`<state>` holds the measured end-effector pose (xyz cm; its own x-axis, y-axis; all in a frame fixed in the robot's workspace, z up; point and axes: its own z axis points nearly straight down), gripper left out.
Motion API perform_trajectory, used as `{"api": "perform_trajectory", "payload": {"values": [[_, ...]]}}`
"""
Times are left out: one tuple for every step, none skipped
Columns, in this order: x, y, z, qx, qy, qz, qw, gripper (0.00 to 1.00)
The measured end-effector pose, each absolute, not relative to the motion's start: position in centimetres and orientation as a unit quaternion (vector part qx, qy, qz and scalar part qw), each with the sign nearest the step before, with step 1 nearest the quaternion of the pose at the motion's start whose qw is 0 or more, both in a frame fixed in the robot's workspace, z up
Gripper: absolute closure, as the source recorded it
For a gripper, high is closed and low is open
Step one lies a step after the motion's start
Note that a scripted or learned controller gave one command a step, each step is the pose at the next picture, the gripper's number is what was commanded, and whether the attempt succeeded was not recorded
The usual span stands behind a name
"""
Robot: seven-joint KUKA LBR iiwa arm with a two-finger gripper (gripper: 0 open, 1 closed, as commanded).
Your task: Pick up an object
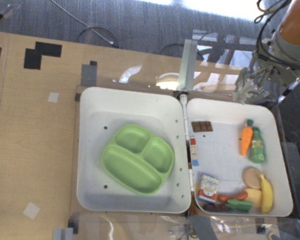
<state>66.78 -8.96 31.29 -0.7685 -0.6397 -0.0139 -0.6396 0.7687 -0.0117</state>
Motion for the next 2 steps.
{"api": "perform_trajectory", "payload": {"values": [[64.4, -13.3, 19.1, -0.509, 0.861, 0.0004, 0.002, 1.00], [60.4, -18.1, 16.5, -0.715, 0.699, -0.0015, 0.002, 1.00]]}}
